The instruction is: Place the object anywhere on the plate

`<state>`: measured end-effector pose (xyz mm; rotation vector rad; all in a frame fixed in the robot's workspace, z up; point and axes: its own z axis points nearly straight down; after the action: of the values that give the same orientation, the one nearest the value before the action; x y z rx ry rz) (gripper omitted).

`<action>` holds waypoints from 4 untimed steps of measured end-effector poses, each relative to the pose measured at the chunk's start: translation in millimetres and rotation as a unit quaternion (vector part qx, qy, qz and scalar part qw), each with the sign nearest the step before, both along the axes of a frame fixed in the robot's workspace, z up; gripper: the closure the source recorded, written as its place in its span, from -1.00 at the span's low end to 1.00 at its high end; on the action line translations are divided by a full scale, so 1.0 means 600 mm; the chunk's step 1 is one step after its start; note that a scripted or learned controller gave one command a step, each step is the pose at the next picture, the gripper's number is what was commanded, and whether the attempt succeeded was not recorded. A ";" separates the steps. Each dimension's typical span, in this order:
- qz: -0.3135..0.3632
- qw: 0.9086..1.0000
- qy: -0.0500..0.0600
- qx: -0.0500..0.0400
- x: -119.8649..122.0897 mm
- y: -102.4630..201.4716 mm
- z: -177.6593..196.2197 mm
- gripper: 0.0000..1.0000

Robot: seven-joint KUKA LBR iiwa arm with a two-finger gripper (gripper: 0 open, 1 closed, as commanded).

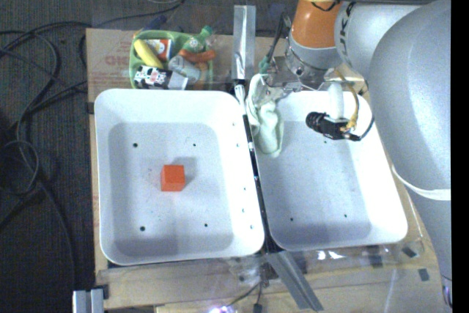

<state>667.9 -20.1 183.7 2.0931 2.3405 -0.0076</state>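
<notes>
While hanging from gripper (265, 88), pale cloth (268, 127) runs lengthwise top-to-bottom.

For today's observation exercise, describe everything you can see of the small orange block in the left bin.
The orange block is a small cube-like piece, plain orange-red with a matte look, possibly foam or wood. It sits flat on the floor of the left bin, roughly at its centre, with one top face and a slightly darker front side showing. Nothing else touches it: it stands apart from the bin walls, and the gripper is over at the right bin's upper left corner.
</notes>
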 end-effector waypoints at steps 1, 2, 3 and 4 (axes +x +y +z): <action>0.001 1.000 0.000 0.002 0.000 0.001 0.066 1.00; 0.199 0.980 0.000 0.003 -0.045 0.087 0.074 1.00; 0.390 0.921 0.000 0.003 -0.078 0.183 0.064 1.00; 0.566 0.824 0.000 0.003 -0.112 0.223 0.058 1.00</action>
<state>600.6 113.7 218.4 0.4016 3.1156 0.0035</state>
